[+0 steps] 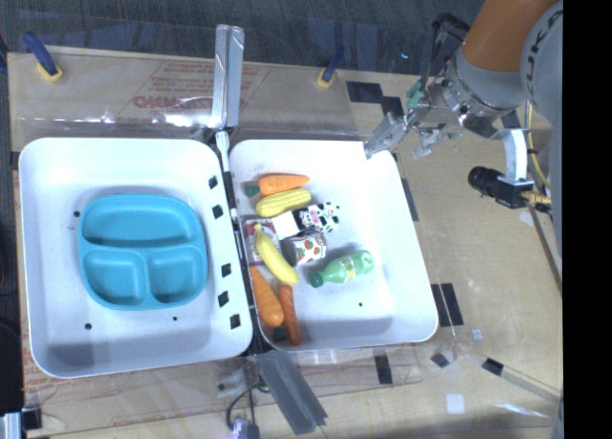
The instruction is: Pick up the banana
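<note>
The arm reaches in from the right and its gripper [382,141] hangs over the far right corner of the right bin [402,236], just about at the rim. Whether the jaws are parted or closed I cannot tell from here; the tip is a pale blur against the bin's white wall, and nothing shows between them.

The banana [273,257] lies in the right bin, close to its left wall and roughly midway along it, stretched lengthwise with one end pointing toward the near edge. It is well apart from the gripper. Pressed around it is a small crowd of toys: a carrot [282,183] toward the far edge, an ear of corn [283,203] just below that, a small black-and-white figure [320,218] (possibly a cow, though it is too small to be sure), and a little white carton with red marks [308,250] touching the banana's right side. A green bottle-shaped toy [339,269] lies on its side nearer the middle of the bin. Two more orange pieces [273,305] lie along the left wall toward the near left corner.

The left bin [48,236] holds a blue compartment tray [143,251], sitting about in its middle.
</note>
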`<state>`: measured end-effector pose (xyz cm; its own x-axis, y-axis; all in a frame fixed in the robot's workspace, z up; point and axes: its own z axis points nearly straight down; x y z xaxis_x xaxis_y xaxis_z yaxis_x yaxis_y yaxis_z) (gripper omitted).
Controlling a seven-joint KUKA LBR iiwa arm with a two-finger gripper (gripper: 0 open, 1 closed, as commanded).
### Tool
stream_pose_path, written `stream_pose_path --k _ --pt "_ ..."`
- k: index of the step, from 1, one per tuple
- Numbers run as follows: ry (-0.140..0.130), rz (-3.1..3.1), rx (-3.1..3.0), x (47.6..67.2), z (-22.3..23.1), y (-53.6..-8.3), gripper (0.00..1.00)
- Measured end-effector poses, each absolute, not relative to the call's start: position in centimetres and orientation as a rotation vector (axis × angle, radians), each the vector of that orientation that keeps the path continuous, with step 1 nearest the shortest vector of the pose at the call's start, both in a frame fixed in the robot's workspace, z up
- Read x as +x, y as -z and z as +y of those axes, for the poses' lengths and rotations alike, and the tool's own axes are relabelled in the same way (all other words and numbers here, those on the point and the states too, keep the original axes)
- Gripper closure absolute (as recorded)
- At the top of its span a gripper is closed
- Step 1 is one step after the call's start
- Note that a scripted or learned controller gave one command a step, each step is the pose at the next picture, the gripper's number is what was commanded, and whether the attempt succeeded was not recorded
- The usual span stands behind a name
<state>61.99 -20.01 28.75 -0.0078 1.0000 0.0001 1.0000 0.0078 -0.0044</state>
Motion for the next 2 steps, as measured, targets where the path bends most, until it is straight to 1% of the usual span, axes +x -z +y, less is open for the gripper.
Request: stream_pose_path --k 1,2 --pt "-0.004 -2.438 -1.974 61.7 -13.4 -12.1 0.00" --pt "-0.001 -2.443 -1.965 64.6 -12.7 -9.9 0.00"
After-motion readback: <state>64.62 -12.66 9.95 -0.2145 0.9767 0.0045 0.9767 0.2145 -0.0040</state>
